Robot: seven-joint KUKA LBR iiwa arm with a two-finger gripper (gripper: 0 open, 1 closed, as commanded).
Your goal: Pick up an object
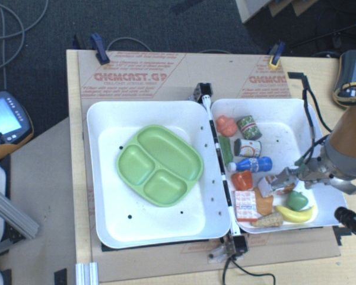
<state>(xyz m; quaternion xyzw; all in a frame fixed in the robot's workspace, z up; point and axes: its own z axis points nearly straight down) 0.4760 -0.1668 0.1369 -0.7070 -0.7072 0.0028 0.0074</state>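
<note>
Around the jaws (280, 183): crowded toy food (267, 203).

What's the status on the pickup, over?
Gripper low in the right bin, among the toys. Nothing seen held. Green pepper and banana right beside it. Green tray alone in left bin.

Two white bins sit side by side on the bench. The left bin (107, 218) holds a green divided tray (159, 165), tilted in plan. The right bin (273, 107) holds a cluster: an orange-red toy (226, 125), a small can (248, 127), a blue bottle (253, 165), a red-and-white packet (244, 205), a banana (296, 214) and a green pepper (297, 201) just above it. The arm (347, 150) reaches in from the right; its gripper (279, 181) hangs low over the middle of the cluster, near the pepper.
</note>
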